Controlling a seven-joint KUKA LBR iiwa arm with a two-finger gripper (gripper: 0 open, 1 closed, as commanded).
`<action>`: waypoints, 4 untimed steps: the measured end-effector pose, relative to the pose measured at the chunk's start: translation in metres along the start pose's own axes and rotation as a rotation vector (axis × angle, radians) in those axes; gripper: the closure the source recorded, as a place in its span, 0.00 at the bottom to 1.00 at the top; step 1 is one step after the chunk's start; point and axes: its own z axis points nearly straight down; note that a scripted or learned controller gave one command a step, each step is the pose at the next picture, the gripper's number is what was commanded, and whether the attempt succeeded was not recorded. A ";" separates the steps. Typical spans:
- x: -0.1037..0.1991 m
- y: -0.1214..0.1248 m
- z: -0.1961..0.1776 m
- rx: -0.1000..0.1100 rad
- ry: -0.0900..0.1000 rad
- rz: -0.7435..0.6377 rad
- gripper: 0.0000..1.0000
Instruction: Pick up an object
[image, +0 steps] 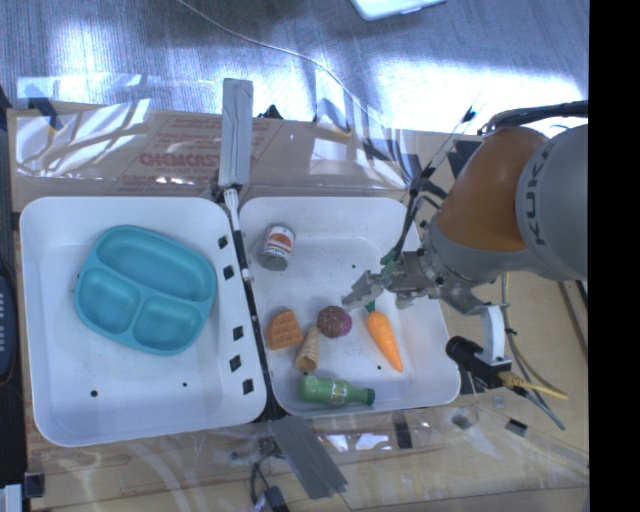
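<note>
The right bin (350, 235) holds several small items. An orange carrot (384, 338) lies at its right side, a dark red ball (334, 321) sits beside it, and a waffle-like orange piece (284, 329) and a cone (308, 350) lie further left. A green bottle (334, 391) rests on its side near the front wall, and a small can (278, 246) stands at the back left. My gripper (368, 291) hangs low over the bin, just above the carrot's green top and right of the ball. I see nothing held in it.
The left bin (60, 380) carries a teal divided plate (146, 288). A ridge with black clips (240, 320) separates the two bins. The grey and orange arm (500, 205) covers the right bin's right wall. Cables and a black fitting (475, 358) lie off the bin's right corner.
</note>
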 end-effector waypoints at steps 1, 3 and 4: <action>-0.055 -0.011 0.101 0.006 0.000 0.004 0.00; 0.014 0.049 0.072 -0.004 0.000 -0.007 1.00; 0.010 0.048 0.073 -0.001 -0.001 -0.002 0.00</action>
